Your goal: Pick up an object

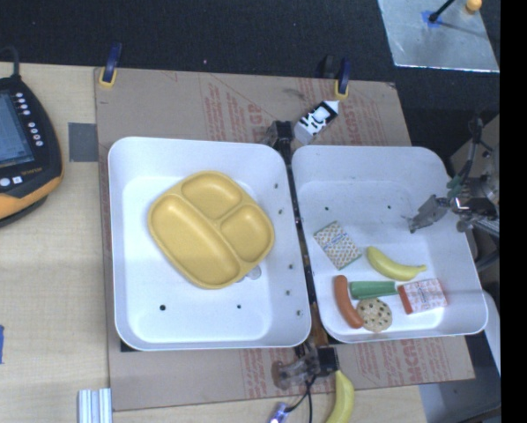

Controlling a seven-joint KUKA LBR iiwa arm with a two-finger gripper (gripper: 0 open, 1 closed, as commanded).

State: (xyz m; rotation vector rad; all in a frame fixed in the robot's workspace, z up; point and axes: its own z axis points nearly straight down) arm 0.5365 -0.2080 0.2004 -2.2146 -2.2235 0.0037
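Two shallow white bins sit side by side on a brown cardboard sheet (202, 95) in the middle of the frame. The left bin (131, 307) holds a yellow divided plate (211, 227) with three compartments, lying slightly tilted toward the upper left of that bin.

The right bin (369, 170) holds a cluster of small items in its lower half. A patterned cracker-like square (337, 243) lies near the bin's left side. Just to its right is a yellow banana (394, 264), curving toward the lower right. Below it a green stick-shaped piece (372, 288) lies level, with a red hot dog (345, 301) to its left, slanted, and a round chocolate-chip cookie (374, 315) just beneath, touching or nearly touching the hot dog. A small red and white packet (421, 296) lies to the right of the green piece.

The gripper (422, 217) reaches in from the right edge of the frame over the upper right part of the right bin, above and to the right of the banana, well apart from the cluster of items. Nothing shows between its fingers, and whether they are spread or together cannot be told at this size.

A black and orange control pendant (12, 148) lies at the left edge of the frame. A second banana (341, 397) lies below the bins at the bottom edge. A small black and white object (317, 118) sits above the seam between the bins.
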